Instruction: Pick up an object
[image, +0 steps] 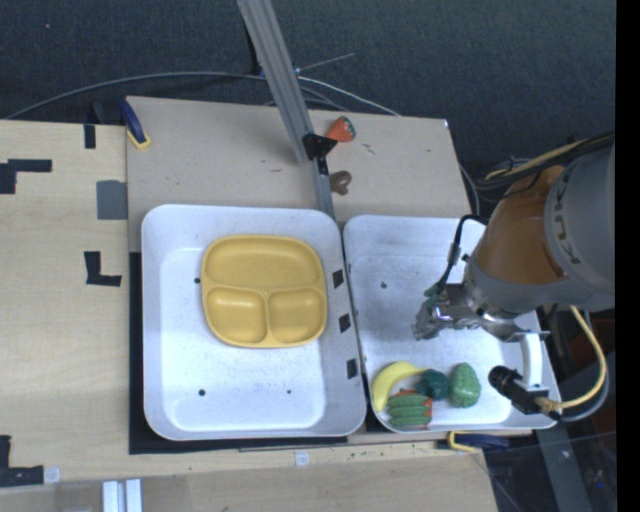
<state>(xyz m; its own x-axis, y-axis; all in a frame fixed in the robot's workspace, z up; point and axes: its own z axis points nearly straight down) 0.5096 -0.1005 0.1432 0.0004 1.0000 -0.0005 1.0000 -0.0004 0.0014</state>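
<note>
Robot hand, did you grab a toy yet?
Not yet. The hand hangs over the right bin, with nothing seen in it. The banana, green toy and the others lie in the bin's near corner. Reaching down, gripping and lifting one remain.

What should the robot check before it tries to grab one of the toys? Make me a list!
1. Toys within the right bin: banana, dark teal toy, green toy, striped toy at the near edge: ok.
2. Gripper over the toys: not ok, it sits farther back.
3. Gripper carrying nothing: cannot tell.
4. Toys spaced apart: not ok, bunched together.
5. Yellow tray out of the way: ok, left bin.
</note>
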